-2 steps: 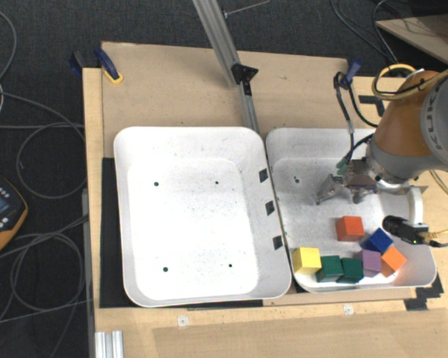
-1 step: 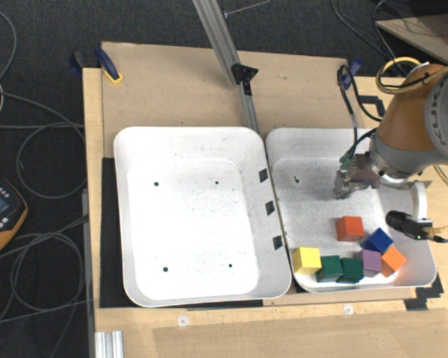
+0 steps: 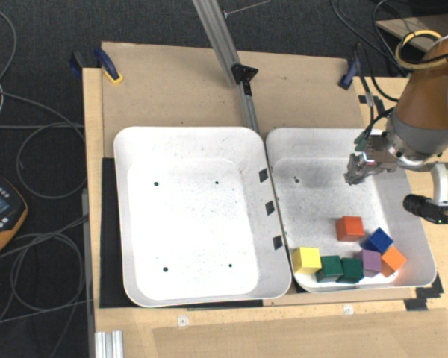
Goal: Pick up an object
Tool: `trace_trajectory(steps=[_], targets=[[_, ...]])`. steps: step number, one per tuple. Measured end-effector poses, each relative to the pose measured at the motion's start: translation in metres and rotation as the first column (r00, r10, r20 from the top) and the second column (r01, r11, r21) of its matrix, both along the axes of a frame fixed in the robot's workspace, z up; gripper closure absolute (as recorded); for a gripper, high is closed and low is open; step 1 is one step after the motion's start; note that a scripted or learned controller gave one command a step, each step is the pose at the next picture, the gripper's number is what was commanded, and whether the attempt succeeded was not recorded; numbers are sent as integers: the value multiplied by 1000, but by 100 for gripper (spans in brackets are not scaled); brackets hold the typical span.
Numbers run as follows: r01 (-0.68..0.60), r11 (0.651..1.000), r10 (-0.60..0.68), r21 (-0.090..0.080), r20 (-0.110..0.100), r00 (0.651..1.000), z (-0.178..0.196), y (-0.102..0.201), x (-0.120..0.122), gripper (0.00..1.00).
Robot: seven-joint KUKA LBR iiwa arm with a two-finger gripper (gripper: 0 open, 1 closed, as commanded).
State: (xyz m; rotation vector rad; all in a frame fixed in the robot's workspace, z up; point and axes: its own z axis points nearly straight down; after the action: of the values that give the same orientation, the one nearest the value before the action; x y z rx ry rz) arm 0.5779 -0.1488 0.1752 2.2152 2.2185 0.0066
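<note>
Two bins: I am looking down on a left bin (image 3: pixel 134 155) and a right bin (image 3: pixel 313 155), both shallow and white, sitting side by side and touching on the worktop (image 3: pixel 172 66).
Left bin contents: I am seeing bare speckled floor with four small dark dots.
Right bin contents: seven blocks are lying here, all gathered toward the near right corner.
Red block, one (image 3: pixel 349 228): it is lying a little apart from the others, farther into the bin.
Blue block, one (image 3: pixel 378 240): it is sitting just beside the orange block (image 3: pixel 393 259) and the purple block (image 3: pixel 371 260).
Green blocks, two: one green block (image 3: pixel 330 267) and a second green block (image 3: pixel 351 269) are sitting side by side along the near rim.
Yellow block, one (image 3: pixel 308 259): it is sitting at the left end of the row, touching the first green one.
My jaws (image 3: pixel 355 171): I am hanging them over the far right part of the right bin, well apart from every block; whether they are apart or together I cannot tell.
Clamps, two: blue clamps (image 3: pixel 108 66) are gripping the worktop's far corners.
</note>
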Motion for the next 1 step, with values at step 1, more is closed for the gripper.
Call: trace_trajectory(steps=[1], targets=[[-1, 1000, 1, 0, 0, 1000, 48, 4, -5, 100]])
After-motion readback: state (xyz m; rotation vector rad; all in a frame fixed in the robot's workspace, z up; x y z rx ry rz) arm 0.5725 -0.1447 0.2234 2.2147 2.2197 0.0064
